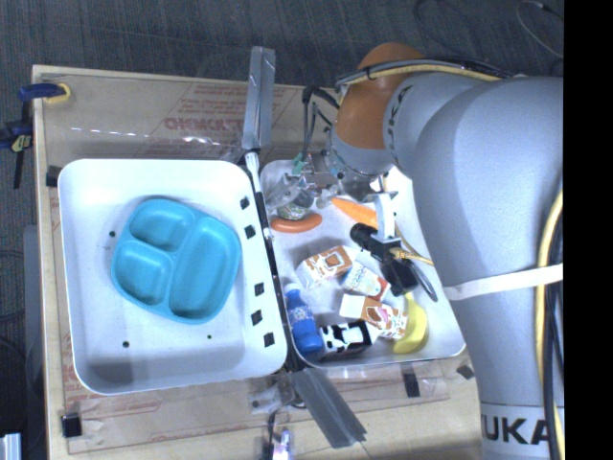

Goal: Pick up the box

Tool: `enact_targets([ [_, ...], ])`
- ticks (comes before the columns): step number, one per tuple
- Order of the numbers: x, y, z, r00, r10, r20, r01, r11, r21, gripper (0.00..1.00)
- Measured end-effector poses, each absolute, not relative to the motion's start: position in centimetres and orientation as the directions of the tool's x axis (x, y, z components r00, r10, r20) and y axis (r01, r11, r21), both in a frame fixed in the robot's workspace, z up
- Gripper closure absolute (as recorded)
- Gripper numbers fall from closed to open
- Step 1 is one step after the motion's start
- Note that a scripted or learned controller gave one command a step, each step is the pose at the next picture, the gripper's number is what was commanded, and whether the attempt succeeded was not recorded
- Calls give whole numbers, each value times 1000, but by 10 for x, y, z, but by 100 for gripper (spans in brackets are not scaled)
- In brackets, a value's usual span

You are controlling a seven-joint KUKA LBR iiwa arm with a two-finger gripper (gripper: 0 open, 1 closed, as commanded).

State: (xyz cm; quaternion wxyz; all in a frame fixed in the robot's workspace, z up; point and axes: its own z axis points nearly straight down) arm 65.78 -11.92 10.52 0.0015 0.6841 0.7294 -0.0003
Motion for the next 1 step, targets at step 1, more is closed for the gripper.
enact_targets([
  [1,595,-112,101,-186,982,-23,982,187,18,0],
])
